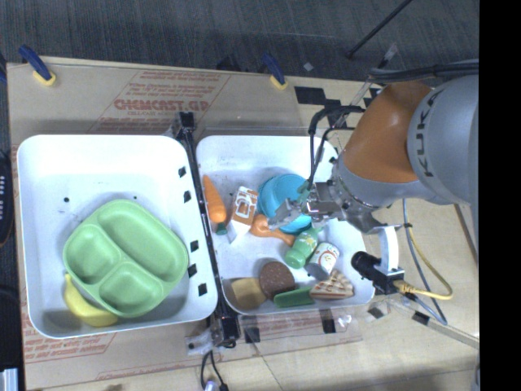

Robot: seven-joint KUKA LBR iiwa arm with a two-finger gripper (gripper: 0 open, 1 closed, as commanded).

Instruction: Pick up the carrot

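The carrot [214, 202] is a short orange cone lying along the left wall of the right bin [252, 149], pointed end towards the back. My gripper [291, 212] hangs over the middle of that bin, at the front edge of a blue bowl [279, 191]. It is about a hand's width to the right of the carrot and apart from it. A small white and orange carton [244, 204] lies between the carrot and the gripper. The arm's orange band and grey wrist cover the bin's right side.
Just below the gripper lie an orange scoop [267, 228], a green bottle [302, 249] and a white bottle [325, 259]. Along the front wall are a tan piece [247, 292], a brown disc [277, 277], a green stick [291, 298] and a waffle [332, 286]. The left bin [49, 169] holds a green divided plate [126, 255].
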